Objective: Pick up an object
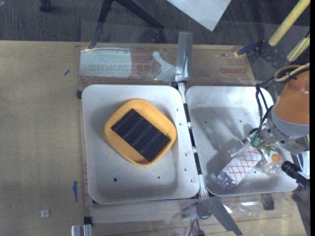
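A clear plastic bottle (242, 166) with a red-and-white lattice label lies on its side in the near right part of the right bin (216, 117). My gripper (260, 142) hangs low over the bottle's right end, below the arm's orange band (294, 101); the wrist hides the spot where it meets the bottle. In the left bin (98, 171) lies a rounded orange pad (114, 123) with a dark ribbed panel on top, turned at an angle.
The two bins meet at a ridge (189, 132) down the middle. Black cables (262, 102) loop from the arm over the right bin's far right corner. A taped cardboard strip (128, 65) runs behind the bins.
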`<act>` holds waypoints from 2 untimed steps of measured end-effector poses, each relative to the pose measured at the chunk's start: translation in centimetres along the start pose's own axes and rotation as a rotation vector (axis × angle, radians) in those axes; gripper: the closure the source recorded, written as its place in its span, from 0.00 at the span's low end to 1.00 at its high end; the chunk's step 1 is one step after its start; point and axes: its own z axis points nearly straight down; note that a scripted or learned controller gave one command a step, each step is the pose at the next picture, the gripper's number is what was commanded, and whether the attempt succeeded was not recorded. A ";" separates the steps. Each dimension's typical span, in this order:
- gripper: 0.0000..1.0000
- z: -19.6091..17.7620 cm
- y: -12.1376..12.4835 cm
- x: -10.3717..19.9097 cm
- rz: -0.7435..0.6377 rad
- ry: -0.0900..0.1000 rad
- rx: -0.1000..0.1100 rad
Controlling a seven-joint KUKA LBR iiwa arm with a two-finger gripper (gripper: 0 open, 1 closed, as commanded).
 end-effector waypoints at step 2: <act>0.00 4.0 6.5 1.9 0.164 -0.006 -0.008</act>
